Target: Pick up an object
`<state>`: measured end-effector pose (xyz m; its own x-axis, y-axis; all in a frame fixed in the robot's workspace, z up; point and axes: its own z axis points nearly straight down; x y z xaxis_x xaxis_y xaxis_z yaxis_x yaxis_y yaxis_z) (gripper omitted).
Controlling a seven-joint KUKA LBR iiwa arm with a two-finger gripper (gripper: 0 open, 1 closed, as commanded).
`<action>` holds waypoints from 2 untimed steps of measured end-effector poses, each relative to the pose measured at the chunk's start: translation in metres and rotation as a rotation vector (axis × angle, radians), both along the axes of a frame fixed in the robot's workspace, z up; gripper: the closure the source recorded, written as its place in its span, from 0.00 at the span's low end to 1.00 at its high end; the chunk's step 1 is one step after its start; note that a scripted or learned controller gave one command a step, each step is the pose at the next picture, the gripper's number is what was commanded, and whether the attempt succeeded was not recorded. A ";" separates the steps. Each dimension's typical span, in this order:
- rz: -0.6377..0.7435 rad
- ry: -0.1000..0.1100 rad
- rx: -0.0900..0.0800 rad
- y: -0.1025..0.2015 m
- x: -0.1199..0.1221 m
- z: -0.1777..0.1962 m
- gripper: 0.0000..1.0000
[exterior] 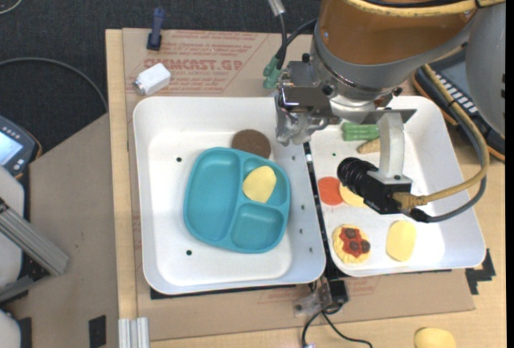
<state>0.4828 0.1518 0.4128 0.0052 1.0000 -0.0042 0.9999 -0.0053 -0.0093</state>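
Note:
My gripper (pixel 294 128) hangs below the big orange band of the arm, over the divider between the two bins, close to the brown disc (pixel 251 143) at the back of the left bin (pixel 157 178). That bin also holds a teal divided plate (pixel 233 206) with a pale yellow piece (pixel 259 183) in its upper right section. In the right bin (pixel 450 178) lie a green piece (pixel 360 131), a tan piece (pixel 369 147), an orange-red disc (pixel 329 190), a small toy pizza (pixel 352 243) and a yellow lump (pixel 401 240). The arm hides the back of the right bin.
A black cylinder with a yellow hose (pixel 371 184) and a white bracket (pixel 391 147) hang from the arm over the right bin. A white block (pixel 152 79) and a blue clip (pixel 155 28) lie on the cardboard behind the bins. Cables run at the far side.

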 end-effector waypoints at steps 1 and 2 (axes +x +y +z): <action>0.009 -0.019 0.009 0.031 -0.003 0.080 1.00; 0.011 -0.016 0.008 0.069 -0.004 0.125 1.00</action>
